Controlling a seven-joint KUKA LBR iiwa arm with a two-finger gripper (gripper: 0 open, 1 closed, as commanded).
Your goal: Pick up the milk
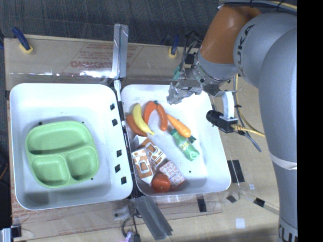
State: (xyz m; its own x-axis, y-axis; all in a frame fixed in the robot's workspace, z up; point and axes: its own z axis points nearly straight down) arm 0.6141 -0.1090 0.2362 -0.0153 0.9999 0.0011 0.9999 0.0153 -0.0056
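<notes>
Milk carton (pixel 146 161), brown-and-white, lying toward the front-left corner of the right bin (pixel 214 178), untouched. Approach step only: gripper (pixel 177 94) poised over the bin's back edge, well apart from it; spread or pressed together, cannot tell. Next: cross toward that corner, descend, straddle the carton alone. Crowded there: similar patterned box (pixel 173 173) just beside, red tomato (pixel 160 183) at the front edge, banana (pixel 141 119) behind.
</notes>
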